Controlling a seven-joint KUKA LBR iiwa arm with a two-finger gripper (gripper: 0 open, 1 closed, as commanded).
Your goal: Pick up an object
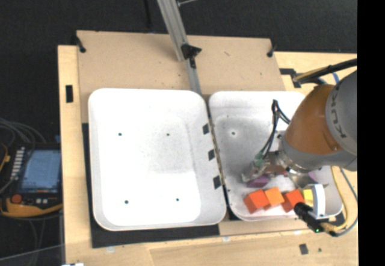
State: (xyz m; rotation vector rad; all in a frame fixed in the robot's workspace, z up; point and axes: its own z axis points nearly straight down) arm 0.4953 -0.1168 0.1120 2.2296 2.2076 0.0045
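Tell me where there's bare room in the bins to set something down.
The left white bin is bare floor wall to wall. In the right white bin, only the far-left part is free; its near end is crowded with orange blocks, a purple piece and the gripper.

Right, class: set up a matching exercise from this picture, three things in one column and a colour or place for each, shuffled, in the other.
Things:
1. left bin
2. orange blocks
3. wrist band

Descriptions:
A. orange-brown, above the right bin
B. white, beside the other bin
C. lying at the right bin's near edge

Pairs: 1-B, 2-C, 3-A
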